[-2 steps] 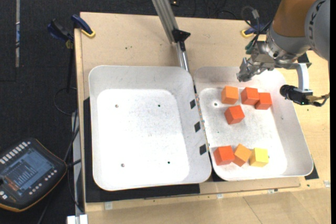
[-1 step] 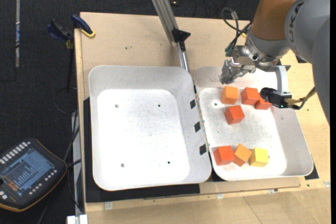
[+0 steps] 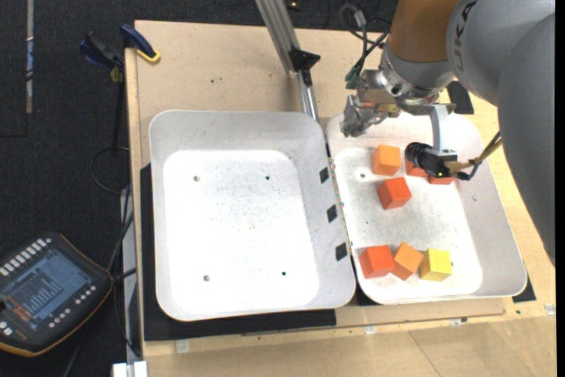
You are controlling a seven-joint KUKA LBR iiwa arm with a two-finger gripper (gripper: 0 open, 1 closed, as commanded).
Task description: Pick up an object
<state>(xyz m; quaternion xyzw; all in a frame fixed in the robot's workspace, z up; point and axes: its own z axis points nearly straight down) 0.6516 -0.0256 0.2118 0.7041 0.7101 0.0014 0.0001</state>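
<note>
Well off to the left of the right bin (image 3: 499,221): a teach pendant (image 3: 42,291) on the floor, nothing to do with the job. Touching the right bin's left rim: the left bin (image 3: 161,190), no blocks showing inside. Hanging over the right bin's far-left corner: the gripper (image 3: 357,121), carrying nothing as far as visible, and honestly can't tell whether spread or pressed together from this angle. Inside the right bin, toward its far end: a light orange cube (image 3: 386,160), then a red-orange cube (image 3: 394,192) just nearer its middle. Along the right bin's near edge: a red cube (image 3: 377,261), an orange cube (image 3: 408,260) touching it, and a yellow cube (image 3: 436,264) just beside that. Looks like approach stage, nothing grabbed yet. Best bet: go for the light orange cube, closest to the tool and with free room around it. Line up square to two flat faces, drop straight down, close on the centre. Skip the near-edge trio, too crowded for a clean pinch.
</note>
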